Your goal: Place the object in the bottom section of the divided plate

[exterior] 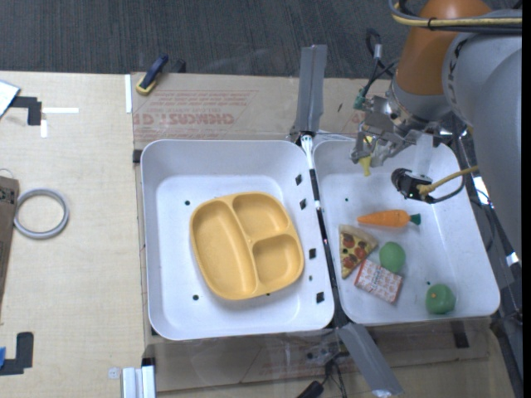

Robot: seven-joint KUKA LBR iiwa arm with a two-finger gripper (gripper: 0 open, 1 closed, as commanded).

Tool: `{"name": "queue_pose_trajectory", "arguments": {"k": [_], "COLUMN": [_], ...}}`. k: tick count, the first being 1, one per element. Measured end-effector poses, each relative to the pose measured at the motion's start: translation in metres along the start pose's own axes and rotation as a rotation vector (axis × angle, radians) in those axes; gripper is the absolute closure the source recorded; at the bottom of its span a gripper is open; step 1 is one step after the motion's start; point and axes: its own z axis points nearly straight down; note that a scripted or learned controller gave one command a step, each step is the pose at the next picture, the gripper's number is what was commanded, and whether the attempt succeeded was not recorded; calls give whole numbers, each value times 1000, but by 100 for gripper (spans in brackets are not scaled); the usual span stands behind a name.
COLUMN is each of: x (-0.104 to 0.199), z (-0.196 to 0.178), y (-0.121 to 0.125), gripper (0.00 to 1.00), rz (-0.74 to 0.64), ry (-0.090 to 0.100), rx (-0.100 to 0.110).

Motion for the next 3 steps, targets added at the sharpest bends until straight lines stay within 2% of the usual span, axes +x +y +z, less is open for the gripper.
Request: {"name": "queue_pose_trajectory", "arguments": {"k": [1, 2, 3], "x": [44, 152, 218], "z": [0, 14, 84], "y": [-68, -71, -105], "gripper": [100, 100, 100], "rz": [-21, 105, 268], "ry": [1, 1, 7], "rx": [0, 0, -12]}}
